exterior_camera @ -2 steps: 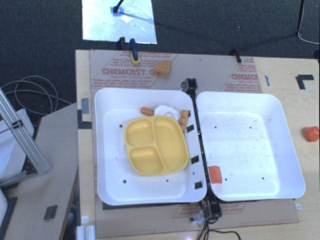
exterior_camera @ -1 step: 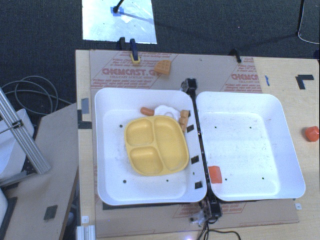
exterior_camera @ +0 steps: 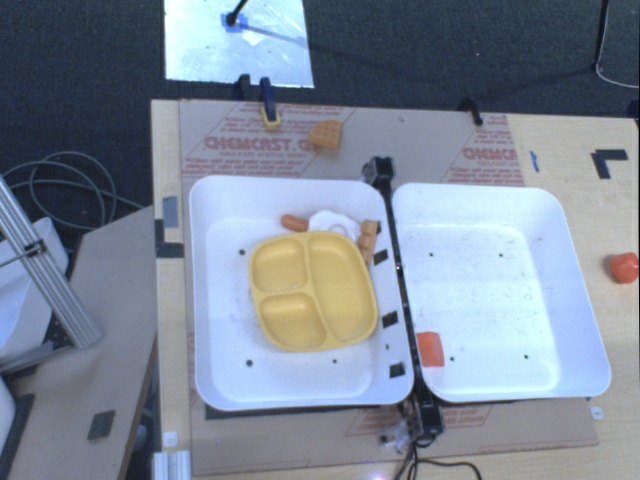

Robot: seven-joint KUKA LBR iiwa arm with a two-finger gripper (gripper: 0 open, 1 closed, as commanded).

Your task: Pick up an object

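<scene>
Nothing picked yet, judging by how things lie; the whole task is left.

Left bin (exterior_camera: 215,268): yellow divided plate (exterior_camera: 312,290) lies flat near the middle. Just behind it, a small orange sausage-like piece (exterior_camera: 294,223), a white piece (exterior_camera: 332,224) partly under the plate's far edge, and a tan piece (exterior_camera: 368,236) near the divider.

Right bin (exterior_camera: 560,268): one orange block (exterior_camera: 429,348) at the near left corner, beside the divider.

On the table (exterior_camera: 600,198) outside the bins: a waffle-like piece (exterior_camera: 325,134) behind the left bin, and an orange thing (exterior_camera: 624,267) to the right.

State of my jaws: cannot tell.

Next I judge the orange block the easiest pick, standing alone.
</scene>
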